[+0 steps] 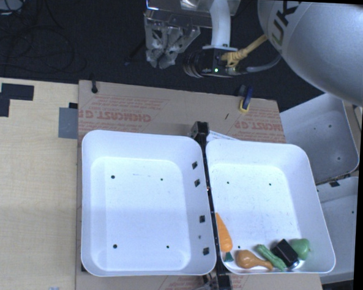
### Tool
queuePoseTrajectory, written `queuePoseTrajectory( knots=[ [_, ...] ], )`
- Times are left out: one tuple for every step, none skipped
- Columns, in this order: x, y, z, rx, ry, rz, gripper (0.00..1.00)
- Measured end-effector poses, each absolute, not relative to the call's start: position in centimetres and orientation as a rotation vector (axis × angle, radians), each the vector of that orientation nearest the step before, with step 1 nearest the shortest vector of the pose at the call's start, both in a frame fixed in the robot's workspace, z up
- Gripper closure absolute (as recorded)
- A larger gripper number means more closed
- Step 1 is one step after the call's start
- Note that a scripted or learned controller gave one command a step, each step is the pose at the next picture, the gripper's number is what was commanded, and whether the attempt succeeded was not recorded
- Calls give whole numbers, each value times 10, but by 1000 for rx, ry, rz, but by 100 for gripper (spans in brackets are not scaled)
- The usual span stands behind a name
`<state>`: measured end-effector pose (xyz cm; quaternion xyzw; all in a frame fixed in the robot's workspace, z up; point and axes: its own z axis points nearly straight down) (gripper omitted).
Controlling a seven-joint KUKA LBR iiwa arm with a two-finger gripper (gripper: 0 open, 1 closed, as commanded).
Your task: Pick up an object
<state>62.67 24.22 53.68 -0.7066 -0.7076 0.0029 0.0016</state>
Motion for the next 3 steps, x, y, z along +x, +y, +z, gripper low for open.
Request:
queuePoseTrajectory(
  knots=[
    [620,242,537,-2216,-2222,10,100],
    [609,243,537,-2215,-2223,10,100],
    [603,242,537,-2213,-2224,10,100]
  ],
)
